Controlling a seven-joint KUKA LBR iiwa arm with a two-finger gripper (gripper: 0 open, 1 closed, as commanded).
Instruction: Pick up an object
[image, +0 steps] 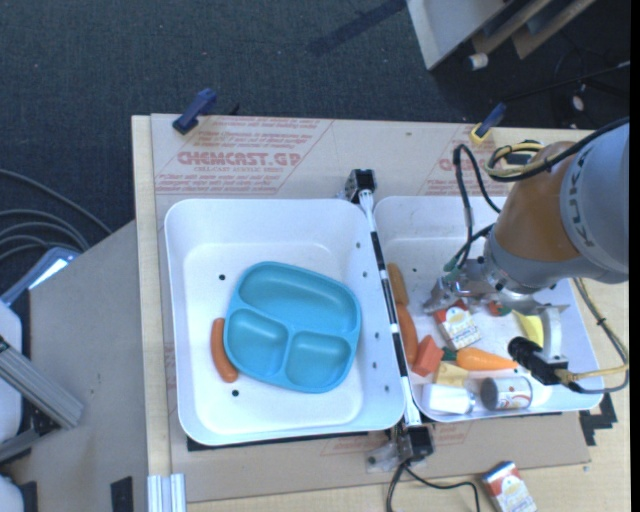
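Over the right bin (425, 215), the gripper (462, 292) hangs by the carrot (482, 359); I cannot tell its state. Descend straight, clear of neighbours.

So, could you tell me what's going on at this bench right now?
The robot arm is reaching in over the right bin, which holds a jumble of toy food: a carrot, a banana, a can and a hot dog along the divider. Its gripper sits low among those items, above a small carton. I can't see anything held. The left bin has a blue divided plate and a sausage beside it.
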